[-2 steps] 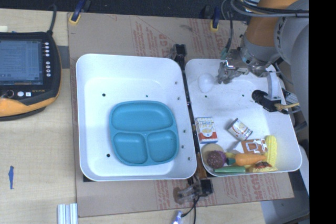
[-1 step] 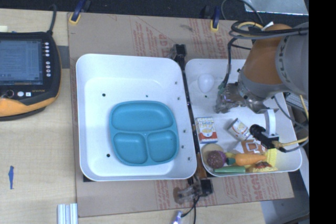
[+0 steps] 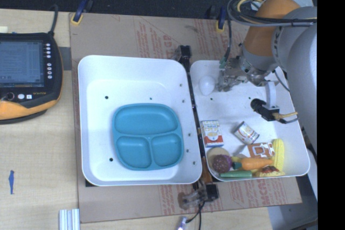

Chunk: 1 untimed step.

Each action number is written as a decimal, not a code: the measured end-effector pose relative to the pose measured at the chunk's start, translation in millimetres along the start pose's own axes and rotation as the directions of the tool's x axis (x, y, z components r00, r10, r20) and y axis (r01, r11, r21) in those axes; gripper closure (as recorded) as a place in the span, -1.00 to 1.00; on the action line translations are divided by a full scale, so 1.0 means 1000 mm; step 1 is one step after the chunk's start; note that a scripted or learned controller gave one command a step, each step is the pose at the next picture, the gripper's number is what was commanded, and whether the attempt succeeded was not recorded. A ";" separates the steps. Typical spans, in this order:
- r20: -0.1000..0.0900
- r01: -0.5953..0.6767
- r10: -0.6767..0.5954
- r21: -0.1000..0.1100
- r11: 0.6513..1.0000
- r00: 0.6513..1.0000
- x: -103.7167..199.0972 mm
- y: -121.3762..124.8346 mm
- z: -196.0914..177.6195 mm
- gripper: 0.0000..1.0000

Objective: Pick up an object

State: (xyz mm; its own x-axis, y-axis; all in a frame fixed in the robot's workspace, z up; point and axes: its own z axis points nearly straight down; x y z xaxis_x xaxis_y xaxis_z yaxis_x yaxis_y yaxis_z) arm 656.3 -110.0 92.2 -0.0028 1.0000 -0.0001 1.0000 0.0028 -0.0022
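A white egg (image 3: 207, 85) lies in the right bin (image 3: 237, 110), close to its far left corner and just beside the wall shared with the left bin. The gripper (image 3: 227, 82) is seen low over the same far end of the right bin, just to the right of the egg. No contact between the two can be made out. Nothing is seen held, and whether the gripper is open or closed cannot be told from this view. The grey arm with its orange band (image 3: 269, 21) is seen reaching in over the far right corner of that bin.

Toward the near edge of the right bin, a small red-and-white carton (image 3: 212, 133) is placed against the left wall, with a tilted tin can (image 3: 247, 132) to its right. Along the near edge are crowded a dark round item (image 3: 220, 161), a green piece (image 3: 235, 174), a carrot (image 3: 256, 163), an orange-and-white box (image 3: 262, 149) and a corn cob (image 3: 278, 152) in the near right corner.

A blue divided plate (image 3: 146, 136) is set in the left bin (image 3: 97, 89), nearer its near edge. A teach pendant (image 3: 24, 75) rests on the bench at the left edge.
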 end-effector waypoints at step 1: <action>0.000 0.000 0.000 -0.001 1.000 1.000 0.006 -0.009 -0.033 1.00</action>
State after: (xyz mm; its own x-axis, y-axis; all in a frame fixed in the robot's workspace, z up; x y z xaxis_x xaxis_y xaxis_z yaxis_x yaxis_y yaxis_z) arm 647.4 -104.2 125.2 -0.0028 1.0000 0.0001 1.0000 0.0028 -0.0014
